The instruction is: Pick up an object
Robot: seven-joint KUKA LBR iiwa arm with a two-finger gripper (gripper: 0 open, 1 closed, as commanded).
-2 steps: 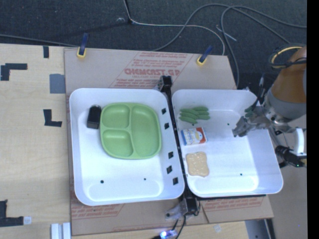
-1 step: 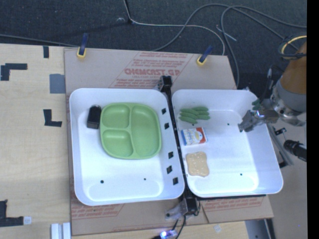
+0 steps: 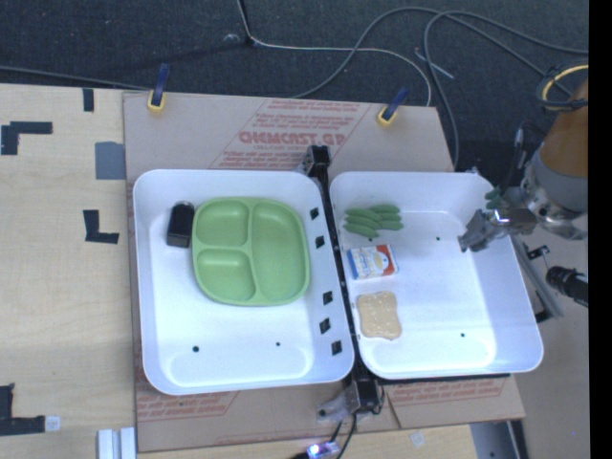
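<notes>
In the right bin (image 3: 497, 342) lie three things along its left side: a green pea pod (image 3: 373, 220) at the top, a small white and red carton (image 3: 371, 261) in the middle, and a tan slice of bread (image 3: 379, 315) below. My gripper (image 3: 475, 235) hangs over the bin's upper right part, well to the right of these things. Nothing shows between its fingers. The left bin (image 3: 158, 352) holds a green divided plate (image 3: 251, 251) and a small black block (image 3: 180, 225) at the plate's left.
Both bins rest on a cardboard sheet (image 3: 287, 127) held by yellow and blue clamps (image 3: 157, 97) at its far edge. Black clips (image 3: 317, 161) join the bins along the middle seam. Cables run across the dark floor behind.
</notes>
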